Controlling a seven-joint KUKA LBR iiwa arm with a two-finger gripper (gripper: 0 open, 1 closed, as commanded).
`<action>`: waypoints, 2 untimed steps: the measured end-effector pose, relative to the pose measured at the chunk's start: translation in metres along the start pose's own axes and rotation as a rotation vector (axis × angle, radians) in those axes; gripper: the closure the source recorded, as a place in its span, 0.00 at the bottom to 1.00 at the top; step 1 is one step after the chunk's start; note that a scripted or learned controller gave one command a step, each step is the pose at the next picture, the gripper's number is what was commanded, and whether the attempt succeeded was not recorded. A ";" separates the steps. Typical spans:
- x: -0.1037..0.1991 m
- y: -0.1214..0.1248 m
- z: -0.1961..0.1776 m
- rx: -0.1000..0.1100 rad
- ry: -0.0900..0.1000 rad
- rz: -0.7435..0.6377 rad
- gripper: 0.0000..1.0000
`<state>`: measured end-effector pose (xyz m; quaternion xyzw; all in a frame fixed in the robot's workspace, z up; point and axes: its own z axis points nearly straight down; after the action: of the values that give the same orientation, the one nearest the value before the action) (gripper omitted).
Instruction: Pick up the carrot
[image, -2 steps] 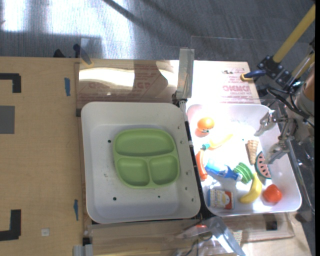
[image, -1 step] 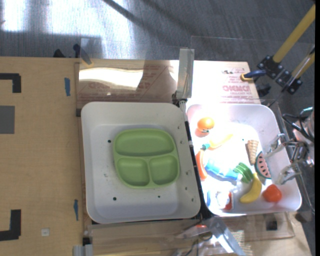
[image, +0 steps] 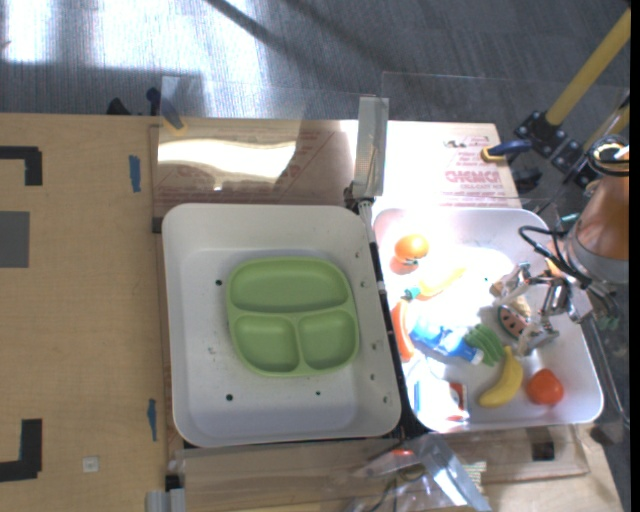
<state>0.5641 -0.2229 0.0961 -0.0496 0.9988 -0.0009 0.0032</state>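
The gripper (image: 527, 305) hangs over the right bin (image: 585, 400) with its fingers spread wide and nothing between them. The carrot (image: 400, 330) lies at the left wall of this bin — a thin orange strip, partly hidden behind a blue-and-white package (image: 445, 340), well apart from the gripper. Near the gripper are a banana (image: 505, 380) and a tomato (image: 545, 387). In the left bin (image: 190, 300) sits a green divided plate (image: 292, 315).
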 end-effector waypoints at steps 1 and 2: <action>-0.051 -0.002 0.008 0.000 -0.004 0.088 0.00; -0.112 0.086 0.007 -0.004 0.013 0.318 0.00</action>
<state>0.6670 -0.1262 0.0899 0.1093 0.9940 0.0011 -0.0031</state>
